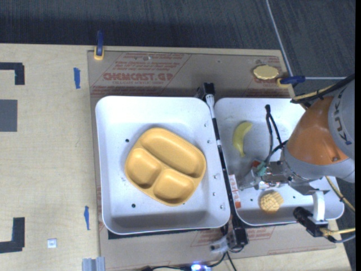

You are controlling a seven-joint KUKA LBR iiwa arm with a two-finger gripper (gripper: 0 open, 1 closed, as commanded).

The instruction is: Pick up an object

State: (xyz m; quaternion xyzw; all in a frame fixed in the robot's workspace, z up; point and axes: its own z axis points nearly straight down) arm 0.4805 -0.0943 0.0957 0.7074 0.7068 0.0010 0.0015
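The fingers (260, 176) are low inside the right bin (307, 110), pointing toward its left wall, but whether they are spread or clenched cannot be told, since the wrist hardware and cables crowd them. Nothing is seen between them. Just below them, close to the bin's near edge, lies a round yellow waffle-textured piece (271, 201). A yellow banana (242, 136) rests further up in the same bin, apart from them. The arm (317, 140), grey with its orange band, comes in over the bin's right side. The left bin (110, 151) holds a large yellow divided tray (164, 165). Both bins sit on the surface (45, 151)
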